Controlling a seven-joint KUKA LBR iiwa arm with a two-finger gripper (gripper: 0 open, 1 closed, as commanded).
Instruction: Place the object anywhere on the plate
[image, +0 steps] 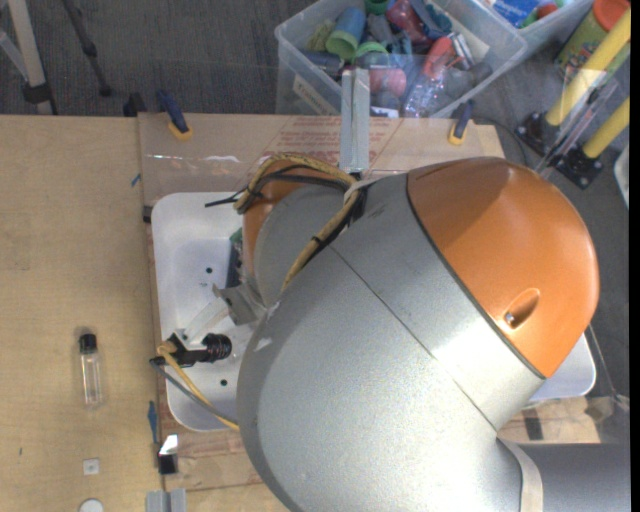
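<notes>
1. One thing I am failing to make out is whether the jaws are open or closed, because the arm (400, 330) is hanging over them above the white bin (185, 260).
2. I am guessing the object and the plate are sitting under that bulk; I cannot tell which way they lie from the jaws.
3. Well apart from the bin, a small vial (90, 368) is lying on the bare surface (60, 250), its long axis running up the view.
</notes>
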